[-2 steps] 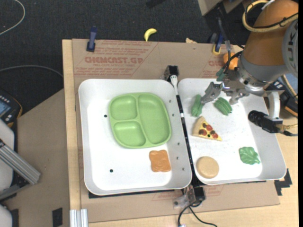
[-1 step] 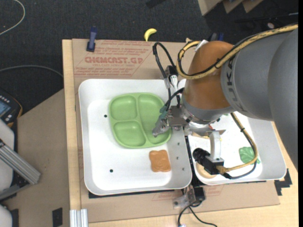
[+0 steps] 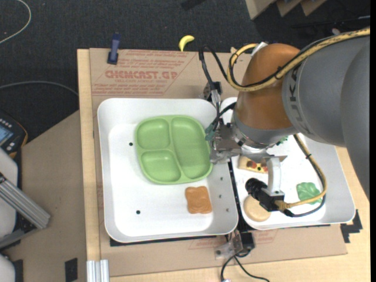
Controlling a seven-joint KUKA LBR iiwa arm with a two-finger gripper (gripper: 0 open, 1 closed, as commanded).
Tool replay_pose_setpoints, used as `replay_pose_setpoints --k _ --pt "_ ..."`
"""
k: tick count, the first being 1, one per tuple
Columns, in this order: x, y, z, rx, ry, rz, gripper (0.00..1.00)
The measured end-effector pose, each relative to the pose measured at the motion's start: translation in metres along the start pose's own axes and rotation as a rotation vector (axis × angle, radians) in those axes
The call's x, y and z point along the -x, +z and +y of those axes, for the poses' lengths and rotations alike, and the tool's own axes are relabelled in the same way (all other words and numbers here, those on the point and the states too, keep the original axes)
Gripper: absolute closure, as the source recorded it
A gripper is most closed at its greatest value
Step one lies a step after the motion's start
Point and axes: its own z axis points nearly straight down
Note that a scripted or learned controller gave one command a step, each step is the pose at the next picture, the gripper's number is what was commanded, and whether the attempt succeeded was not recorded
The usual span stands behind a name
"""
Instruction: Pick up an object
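The light-green divided plastic plate (image 3: 173,148) lies slightly askew in the left shallow white bin (image 3: 117,204). Bare white floor is open to its left and below it, and a narrower strip separates it from the bin's far wall. Its right rim runs close to the ridge where the two bins meet, and room is tight there: the gripper (image 3: 223,147) hangs just beside that rim, over the ridge, under the grey arm's orange band (image 3: 264,93). Whether the gripper is spread or closed cannot be told. Just below the plate's lower right corner, apart from it, lies an orange-brown square toast-like block (image 3: 198,199). To the plate's right, past the gripper, the right shallow white bin (image 3: 338,163) holds a round tan disc (image 3: 254,212) and a small green leafy piece (image 3: 307,190). Both bins sit on a brown cardboard sheet with red print (image 3: 141,72), and dark carpet (image 3: 59,16) lies beyond it.
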Motion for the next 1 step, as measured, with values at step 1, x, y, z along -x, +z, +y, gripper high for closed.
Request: replay_pose_setpoints --k 1 --pt "-0.0115 -0.0739 -0.0399 0.005 -0.004 0.001 1.00"
